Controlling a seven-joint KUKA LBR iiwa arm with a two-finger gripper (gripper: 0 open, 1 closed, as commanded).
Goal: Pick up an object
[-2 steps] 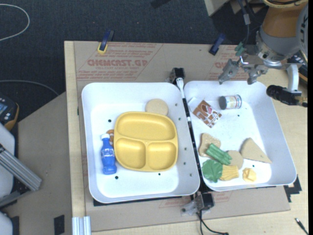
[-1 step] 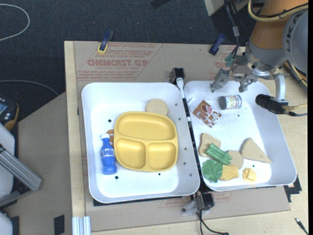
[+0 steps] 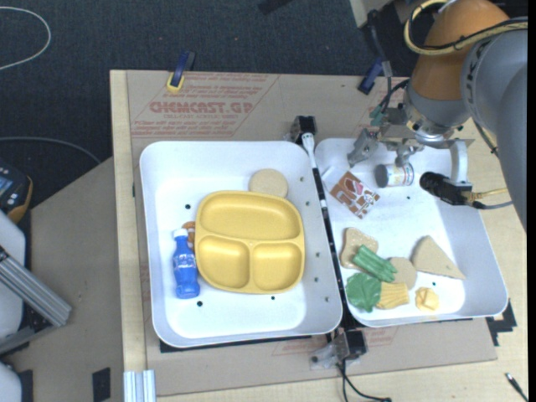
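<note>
Dark carpet rings the counter (image 3: 209,99); jaws (image 3: 387,145) hover over the right bin (image 3: 477,241), whether parted I cannot tell; the wrapper (image 3: 354,193) just below lies flat and could slip.

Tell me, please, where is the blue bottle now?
The blue bottle lies in the left bin, near its left wall, right beside the left edge of the yellow divided plate.
</note>
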